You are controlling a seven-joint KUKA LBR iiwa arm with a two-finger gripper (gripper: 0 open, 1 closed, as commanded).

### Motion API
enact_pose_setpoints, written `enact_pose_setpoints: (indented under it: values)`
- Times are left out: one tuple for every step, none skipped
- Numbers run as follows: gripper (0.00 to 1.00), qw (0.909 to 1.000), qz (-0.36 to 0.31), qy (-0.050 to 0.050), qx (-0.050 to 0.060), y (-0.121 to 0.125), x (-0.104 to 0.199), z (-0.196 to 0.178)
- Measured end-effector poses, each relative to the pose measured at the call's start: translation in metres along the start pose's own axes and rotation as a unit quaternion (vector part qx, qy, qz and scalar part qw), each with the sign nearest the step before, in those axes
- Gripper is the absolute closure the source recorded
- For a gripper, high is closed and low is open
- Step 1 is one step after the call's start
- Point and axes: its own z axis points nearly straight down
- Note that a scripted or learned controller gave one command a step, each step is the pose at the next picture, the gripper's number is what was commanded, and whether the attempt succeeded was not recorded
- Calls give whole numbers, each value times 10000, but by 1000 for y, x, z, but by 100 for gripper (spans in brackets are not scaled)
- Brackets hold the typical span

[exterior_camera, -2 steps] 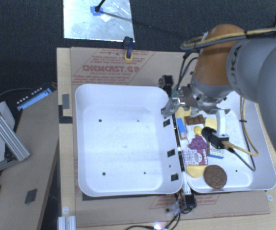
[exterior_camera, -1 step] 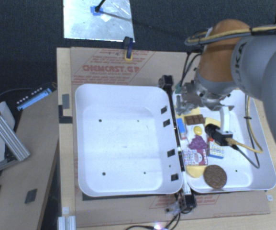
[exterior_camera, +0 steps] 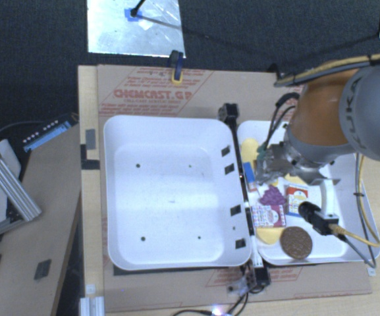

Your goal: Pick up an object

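Gripper (exterior_camera: 263,170): lowered into the right bin (exterior_camera: 357,252), near its left wall, under the grey arm (exterior_camera: 374,110) with the orange band (exterior_camera: 318,114). The wrist hides the tool end; cannot tell whether it is open or closed, and nothing is seen held.

Purple packet (exterior_camera: 272,196): lies flat in the right bin, just below the gripper, apart from it as far as can be seen.

Red and white carton (exterior_camera: 296,198): in the right bin, just right of the purple packet.

Yellow object (exterior_camera: 249,151): in the right bin, at its left wall, just above the gripper; partly covered by the wrist.

Second yellow piece (exterior_camera: 269,234): in the right bin, below the purple packet.

Brown disc (exterior_camera: 296,241): flat near the right bin's lower edge, just right of the second yellow piece.

Black connector (exterior_camera: 315,218): on the yellow cable (exterior_camera: 357,239), above the brown disc.

Left bin (exterior_camera: 120,137): touching the right bin's left wall.

Brown board (exterior_camera: 153,91): lies under both bins.
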Motion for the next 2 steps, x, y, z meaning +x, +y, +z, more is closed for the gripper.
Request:
enact_pose_setpoints:
  values:
    - [100,9999,-95,32,-51,-9,164,-51]
    - [100,10000,-56,15,-14,-51,197,-63]
